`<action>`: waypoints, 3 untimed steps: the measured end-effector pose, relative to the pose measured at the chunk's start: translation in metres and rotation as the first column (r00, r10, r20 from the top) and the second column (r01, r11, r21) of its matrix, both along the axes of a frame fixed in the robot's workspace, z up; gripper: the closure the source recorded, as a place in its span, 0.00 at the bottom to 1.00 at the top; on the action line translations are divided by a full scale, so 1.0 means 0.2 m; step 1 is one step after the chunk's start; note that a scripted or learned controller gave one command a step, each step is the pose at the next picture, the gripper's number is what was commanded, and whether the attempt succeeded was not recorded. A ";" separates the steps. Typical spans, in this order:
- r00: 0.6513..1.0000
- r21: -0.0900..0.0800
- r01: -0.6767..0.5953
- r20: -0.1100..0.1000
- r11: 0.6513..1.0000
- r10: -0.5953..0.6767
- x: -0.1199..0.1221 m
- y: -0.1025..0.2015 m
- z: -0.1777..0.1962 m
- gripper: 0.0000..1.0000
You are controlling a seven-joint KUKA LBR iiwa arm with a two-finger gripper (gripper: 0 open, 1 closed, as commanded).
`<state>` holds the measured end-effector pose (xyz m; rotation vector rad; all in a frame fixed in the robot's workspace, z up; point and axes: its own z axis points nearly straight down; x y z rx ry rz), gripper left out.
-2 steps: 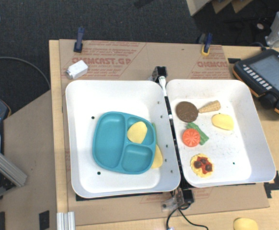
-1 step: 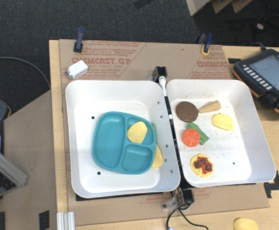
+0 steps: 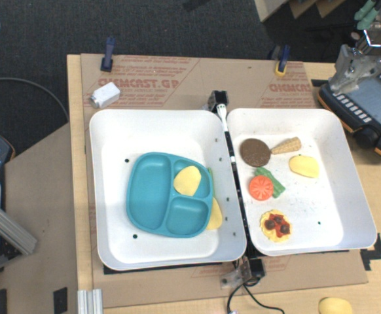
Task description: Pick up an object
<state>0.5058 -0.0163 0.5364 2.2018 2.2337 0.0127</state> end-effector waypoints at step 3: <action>1.000 -0.001 0.006 -0.013 1.000 -0.006 -0.14 0.33 -0.01 1.00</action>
